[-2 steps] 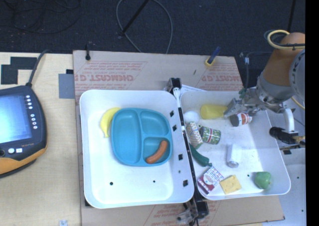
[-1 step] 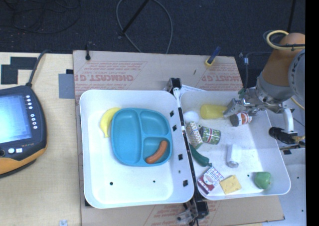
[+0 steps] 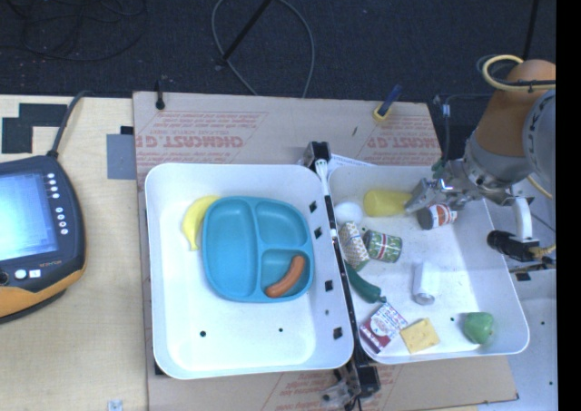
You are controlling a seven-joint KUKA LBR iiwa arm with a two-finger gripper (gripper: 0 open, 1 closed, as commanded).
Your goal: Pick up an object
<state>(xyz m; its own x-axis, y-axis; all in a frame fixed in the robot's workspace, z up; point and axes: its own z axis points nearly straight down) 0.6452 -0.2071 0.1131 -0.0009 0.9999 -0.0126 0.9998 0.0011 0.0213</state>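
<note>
- Two white bins are sitting side by side on the table [image 3: 100, 327]: left bin [image 3: 182, 327], right bin [image 3: 508, 309].
- Left bin is holding a blue divided tray [image 3: 241, 255]; an orange-red sausage [image 3: 287, 278] is lying in the tray's lower-right compartment.
- Yellow banana-like piece [image 3: 192, 220] is lying at the tray's left edge, partly tucked under it.
- Grey arm w/ orange band [image 3: 510, 119] is reaching in from the right, wrist hanging over the right bin's upper part.
- Gripper [image 3: 436, 205] is sitting low over the bin's upper area; a small red-and-white can [image 3: 442, 216] is showing right at its tip. Cannot tell whether the jaws are clenched on it or released; not clear if they are touching it.
- Yellow object [image 3: 385, 202] is lying just left of the gripper.
- Green-and-red labelled can [image 3: 383, 247] is lying on its side near the bin's centre-left, beside a striped item [image 3: 352, 244].
- White ball [image 3: 348, 213] is resting near the divider, above the striped item.
- Dark green vegetable [image 3: 365, 287] is lying along the left wall.
- Small silver can [image 3: 423, 282] is lying mid-bin, apart from the rest.
- Red-white packet [image 3: 386, 323], yellow sponge-like block [image 3: 418, 336] are lying touching at the near edge; green round fruit [image 3: 477, 327] is sitting in the near-right corner.
- Handheld pendant w/ lit screen [image 3: 32, 232] is lying at far left.
</note>
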